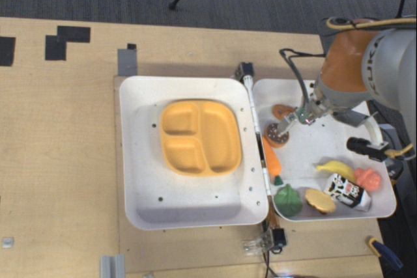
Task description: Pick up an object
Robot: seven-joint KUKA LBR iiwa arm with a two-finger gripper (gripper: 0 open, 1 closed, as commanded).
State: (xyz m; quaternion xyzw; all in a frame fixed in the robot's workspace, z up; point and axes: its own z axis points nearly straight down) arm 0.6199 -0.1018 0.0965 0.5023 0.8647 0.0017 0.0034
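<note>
My pincer [281, 131] hovers low at centre-right, in the right bin [384, 208]; how far it's open I cannot tell. A brown round object [282, 111] lies just above, the carrot [272, 159] below. Descending off-centre, I'd likely nudge something aside

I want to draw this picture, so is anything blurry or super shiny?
In the camera view, the yellow divided plate looks sharp under soft, even light; the left white bin shows faint shadows along its walls, no strong glare; the pincer and the small toys near it look slightly fuzzy.
</note>
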